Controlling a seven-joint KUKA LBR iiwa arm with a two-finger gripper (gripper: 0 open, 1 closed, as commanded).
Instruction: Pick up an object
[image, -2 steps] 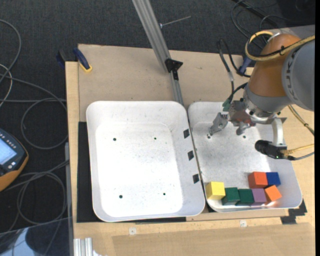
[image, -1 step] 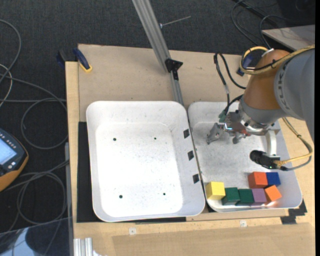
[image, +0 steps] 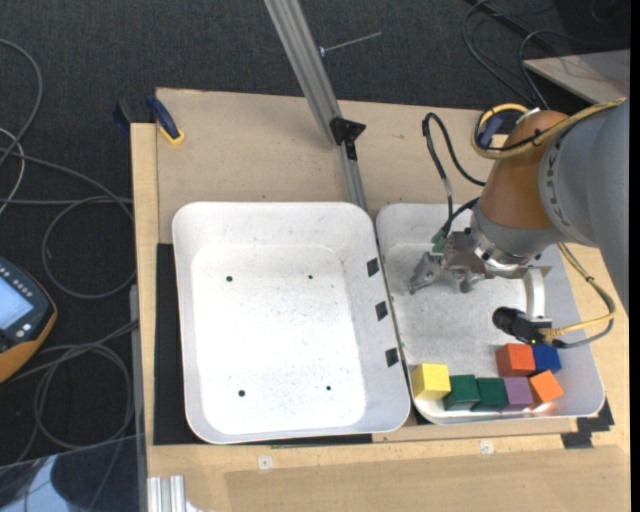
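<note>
The gripper (image: 442, 275) is seen spread open, nothing held, above the right bin (image: 400, 235); coloured blocks (image: 490, 383) are clustered lower right

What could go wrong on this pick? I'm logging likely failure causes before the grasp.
1. The blocks, from the yellow block to the orange block, sit packed against the right bin near wall, leaving fingers little room; neighbours may get pushed.
2. The gripper hangs over bare floor, well away from the cluster, so closing here would likely catch nothing.
</note>
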